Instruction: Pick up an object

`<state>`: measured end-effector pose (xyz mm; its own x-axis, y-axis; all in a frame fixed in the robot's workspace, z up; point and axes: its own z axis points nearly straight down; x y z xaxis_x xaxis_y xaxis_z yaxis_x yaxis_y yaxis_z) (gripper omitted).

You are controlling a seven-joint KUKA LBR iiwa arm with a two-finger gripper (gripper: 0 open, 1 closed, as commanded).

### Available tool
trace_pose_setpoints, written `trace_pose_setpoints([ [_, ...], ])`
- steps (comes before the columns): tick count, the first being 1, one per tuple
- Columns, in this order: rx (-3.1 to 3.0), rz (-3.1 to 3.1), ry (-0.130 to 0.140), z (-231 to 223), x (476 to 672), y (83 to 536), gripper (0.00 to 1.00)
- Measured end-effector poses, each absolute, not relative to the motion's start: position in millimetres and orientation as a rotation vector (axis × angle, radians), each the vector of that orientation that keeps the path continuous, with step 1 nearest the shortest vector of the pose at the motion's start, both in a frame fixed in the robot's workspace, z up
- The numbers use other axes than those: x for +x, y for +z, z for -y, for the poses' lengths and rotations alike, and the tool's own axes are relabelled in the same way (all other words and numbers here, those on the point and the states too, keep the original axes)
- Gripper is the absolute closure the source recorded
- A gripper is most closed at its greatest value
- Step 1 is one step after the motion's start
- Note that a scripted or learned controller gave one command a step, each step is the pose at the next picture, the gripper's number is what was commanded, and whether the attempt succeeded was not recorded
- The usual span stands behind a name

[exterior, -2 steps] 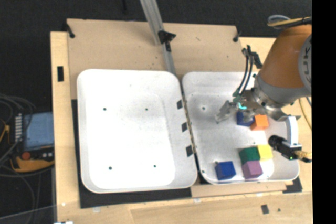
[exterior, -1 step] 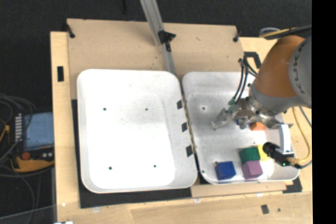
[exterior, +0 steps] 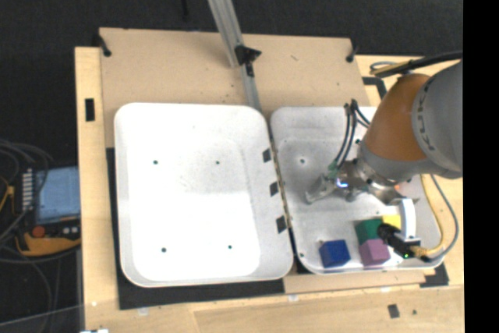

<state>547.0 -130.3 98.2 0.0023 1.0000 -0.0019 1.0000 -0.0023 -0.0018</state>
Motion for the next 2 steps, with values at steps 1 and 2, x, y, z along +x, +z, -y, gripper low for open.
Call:
trace_pose_setpoints([
  [1,2.23,-2.207,0.007,130,549.1,112,1.0],
  [2,2.214,-2.221,0.007,126,544.5,171,1.0],
])
